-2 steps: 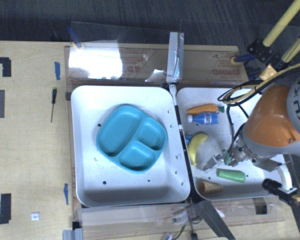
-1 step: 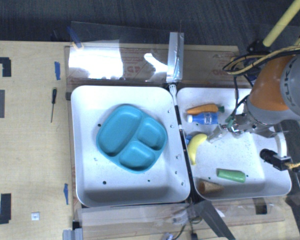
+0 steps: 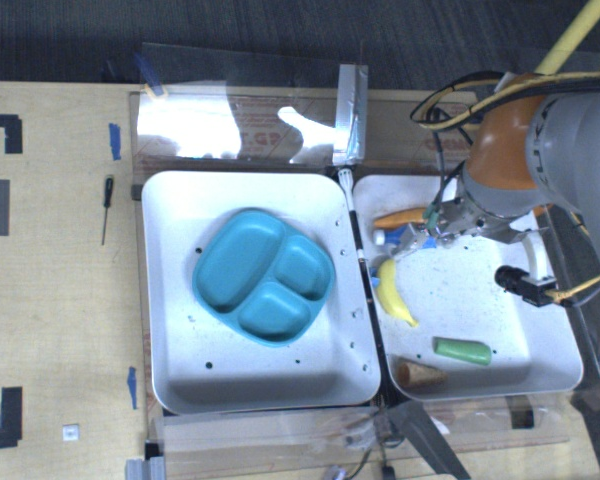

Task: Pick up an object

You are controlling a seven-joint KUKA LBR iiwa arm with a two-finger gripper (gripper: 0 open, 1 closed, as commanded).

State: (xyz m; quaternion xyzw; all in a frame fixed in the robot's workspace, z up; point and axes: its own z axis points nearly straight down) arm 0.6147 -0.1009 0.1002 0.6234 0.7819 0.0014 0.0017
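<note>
A: Left shallow white bin point(image 3: 170, 298): what is in it?

B: One light blue plastic plate with three compartments point(image 3: 264, 275), lying flat near the middle.

A: Right shallow white bin point(image 3: 550, 363)?

B: A yellow banana point(image 3: 392, 293) by the left wall, curving toward the near side. A green oblong block point(image 3: 462, 349) near the front edge. A brown object point(image 3: 417, 373) at the front left corner, partly hidden by the rim. An orange carrot-shaped object point(image 3: 408, 217) at the far left, close to the divider.

A: Arm position?

B: The grey arm with orange band point(image 3: 508, 148) reaches in from the right. The two-finger gripper point(image 3: 427, 232) sits low over the far left part of the right bin, just beside the orange object and above the banana's top end.

A: Jaw state?

B: Cannot tell; that area is too cluttered. Nothing visibly held.
</note>
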